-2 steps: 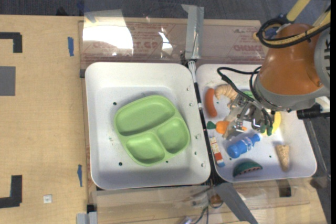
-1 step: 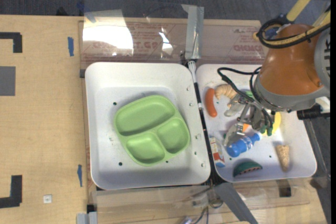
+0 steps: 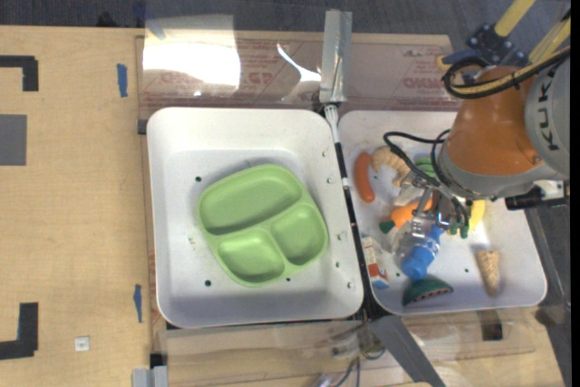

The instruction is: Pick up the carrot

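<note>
Orange and slim, the carrot point(image 3: 364, 176) lies in the right bin point(image 3: 517, 285), close to its left wall, just beside a pale curled toy point(image 3: 391, 160). Its long axis runs roughly up and down the camera view, tilted a little, with the narrower end seeming to point toward the bin's far edge. It looks like a light, stiff plastic toy, probably smooth and apt to roll, so a hold across its middle, fingers closing on the short axis, seems safest. The gripper point(image 3: 426, 211) hangs over a clutter of toys near the bin's centre, beside a blue bottle point(image 3: 419, 256); whether it is apart or together cannot be told. A green divided plate point(image 3: 261, 223) sits in the left bin point(image 3: 172, 195).
</note>
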{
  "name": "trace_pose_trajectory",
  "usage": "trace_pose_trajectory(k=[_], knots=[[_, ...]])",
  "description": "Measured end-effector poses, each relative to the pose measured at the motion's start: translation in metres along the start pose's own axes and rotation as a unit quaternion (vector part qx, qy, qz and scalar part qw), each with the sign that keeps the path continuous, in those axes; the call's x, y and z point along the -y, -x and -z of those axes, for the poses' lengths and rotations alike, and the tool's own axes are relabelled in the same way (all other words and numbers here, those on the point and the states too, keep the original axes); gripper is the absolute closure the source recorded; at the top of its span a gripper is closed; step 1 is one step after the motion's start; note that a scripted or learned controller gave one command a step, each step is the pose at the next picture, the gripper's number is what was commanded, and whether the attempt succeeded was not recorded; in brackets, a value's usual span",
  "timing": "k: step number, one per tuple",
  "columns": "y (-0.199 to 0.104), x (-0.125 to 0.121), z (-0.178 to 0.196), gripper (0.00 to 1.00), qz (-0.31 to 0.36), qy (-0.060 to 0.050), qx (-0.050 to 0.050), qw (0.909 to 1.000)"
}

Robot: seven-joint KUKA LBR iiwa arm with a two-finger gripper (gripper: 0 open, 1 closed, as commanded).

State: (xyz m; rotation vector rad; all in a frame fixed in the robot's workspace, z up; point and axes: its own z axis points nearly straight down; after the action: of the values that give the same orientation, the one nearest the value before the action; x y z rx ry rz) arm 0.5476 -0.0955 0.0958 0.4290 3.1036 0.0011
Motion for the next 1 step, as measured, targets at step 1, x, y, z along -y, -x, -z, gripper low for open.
trace_pose_trajectory(k=[1], knots=[[-0.0368,0.0077,-0.0048,0.00,0.012,0.001,0.004,0.9999]])
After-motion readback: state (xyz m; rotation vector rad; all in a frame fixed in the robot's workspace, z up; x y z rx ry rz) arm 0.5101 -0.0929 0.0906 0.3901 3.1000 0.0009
